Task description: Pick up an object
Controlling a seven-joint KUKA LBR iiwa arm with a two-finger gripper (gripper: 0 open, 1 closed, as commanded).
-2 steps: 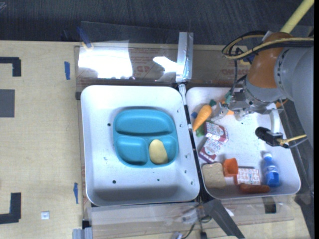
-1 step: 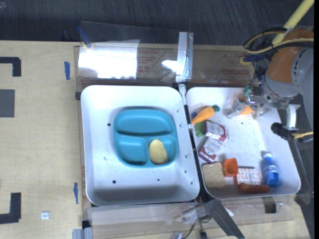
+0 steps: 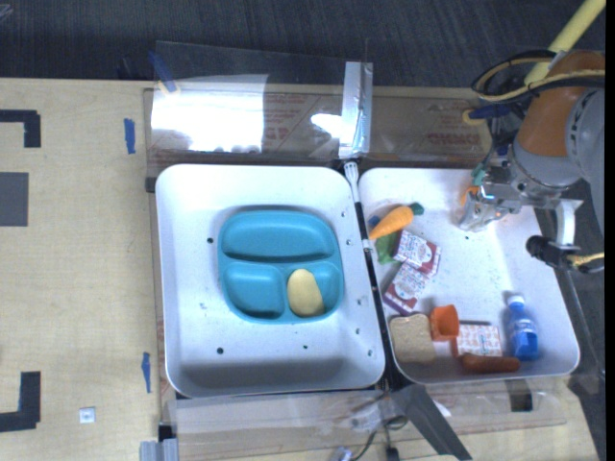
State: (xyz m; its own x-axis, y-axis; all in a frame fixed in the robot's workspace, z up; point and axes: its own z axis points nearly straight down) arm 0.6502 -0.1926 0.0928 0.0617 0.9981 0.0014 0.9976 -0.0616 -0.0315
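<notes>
Tan bread slice (image 3: 412, 338) — flat (square-cornered)

gripper (image 3: 478, 211) low over right bin (image 3: 553, 301), carrot (image 3: 392, 222) at its left wall, blue tray (image 3: 279, 260) in left bin (image 3: 183, 257)

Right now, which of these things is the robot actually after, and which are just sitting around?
Candidates, right bin, near the gripper:
carrot
packets
bread slice
orange cup
sausage
blue bottle

Lying about, left bin:
blue divided tray
yellow lemon-like object
</notes>
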